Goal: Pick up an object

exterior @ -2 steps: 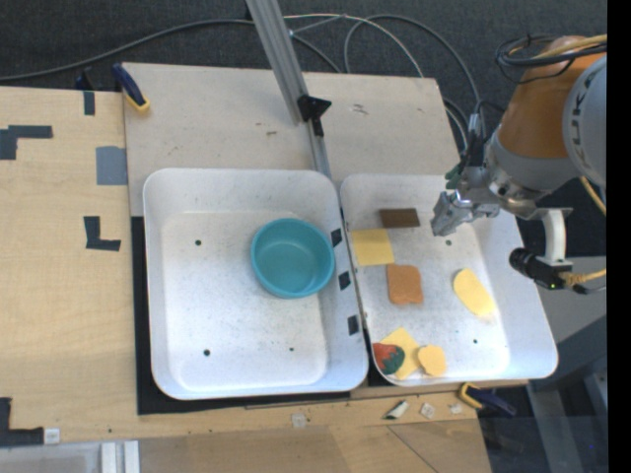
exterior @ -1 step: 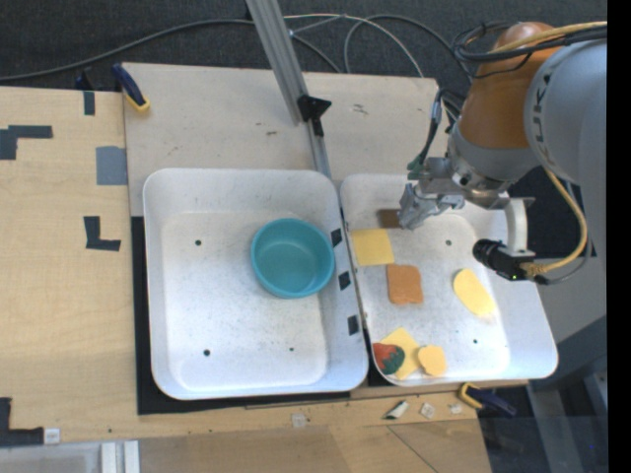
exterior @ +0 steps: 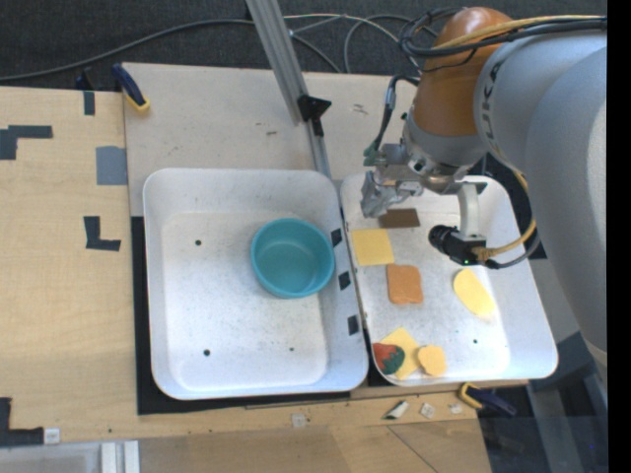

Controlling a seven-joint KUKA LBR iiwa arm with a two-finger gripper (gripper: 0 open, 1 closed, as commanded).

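A small brown block (exterior: 399, 218) lies at the far end of the right bin (exterior: 523, 358), just beside the gripper (exterior: 378, 201). Nearer lie a yellow square (exterior: 373, 246), an orange piece (exterior: 404, 284) and a yellow lump (exterior: 474, 293). The left bin (exterior: 187, 363) holds a teal bowl (exterior: 291, 256). Both bins sit on a pale wooden bench (exterior: 59, 264). Whether the gripper's fingers are parted or closed, I cannot tell; nothing shows between them.

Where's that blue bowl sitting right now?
The blue bowl sits in the left white bin, toward its right side, just across the divide from the yellow square in the right bin.
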